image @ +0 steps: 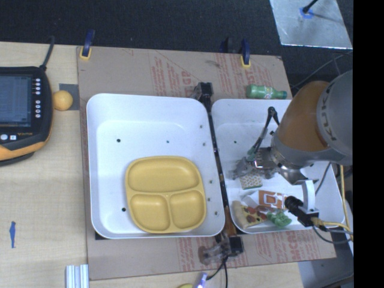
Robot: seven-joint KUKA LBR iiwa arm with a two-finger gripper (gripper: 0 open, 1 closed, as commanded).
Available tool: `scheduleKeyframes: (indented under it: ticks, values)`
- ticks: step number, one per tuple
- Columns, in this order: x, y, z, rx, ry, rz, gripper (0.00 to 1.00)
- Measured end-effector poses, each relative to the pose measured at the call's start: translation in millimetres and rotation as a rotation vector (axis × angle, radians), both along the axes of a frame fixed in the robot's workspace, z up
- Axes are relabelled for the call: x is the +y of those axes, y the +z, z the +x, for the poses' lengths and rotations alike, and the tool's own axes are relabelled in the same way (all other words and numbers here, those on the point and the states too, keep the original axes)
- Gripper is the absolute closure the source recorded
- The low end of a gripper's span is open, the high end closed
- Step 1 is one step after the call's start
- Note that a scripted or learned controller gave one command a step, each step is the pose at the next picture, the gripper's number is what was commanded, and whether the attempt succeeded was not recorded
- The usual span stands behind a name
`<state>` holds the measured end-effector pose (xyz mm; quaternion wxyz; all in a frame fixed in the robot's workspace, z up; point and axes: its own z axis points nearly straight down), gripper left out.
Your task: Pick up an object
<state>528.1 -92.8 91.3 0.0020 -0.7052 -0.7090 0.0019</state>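
Lying in left bin (102, 161), yellow three-compartment tray (165, 193)

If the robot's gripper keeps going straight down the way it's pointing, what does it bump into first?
Probably the white floor of the right bin, or the small pile of objects lying close by. The gripper points down into that bin, but depth is hard to judge from above.

Yellow divided tray (166, 193) lies in left bin (108, 116); arm (312, 125) reaches into right bin (237, 116); gripper (255, 165) low above small clutter (264, 212) at bin's near end; green bottle (266, 92) on table (36, 221) behind bin.
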Motion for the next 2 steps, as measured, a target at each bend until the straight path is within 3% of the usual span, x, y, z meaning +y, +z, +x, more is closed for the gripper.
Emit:
scheduleKeyframes:
  ticks: [1,2]
  values:
    - [-0.9,9.8,-0.5,0.003,0.003,-0.001,1.0]
    - [85.2,100.8,23.9,-0.003,-0.001,0.002,1.0]
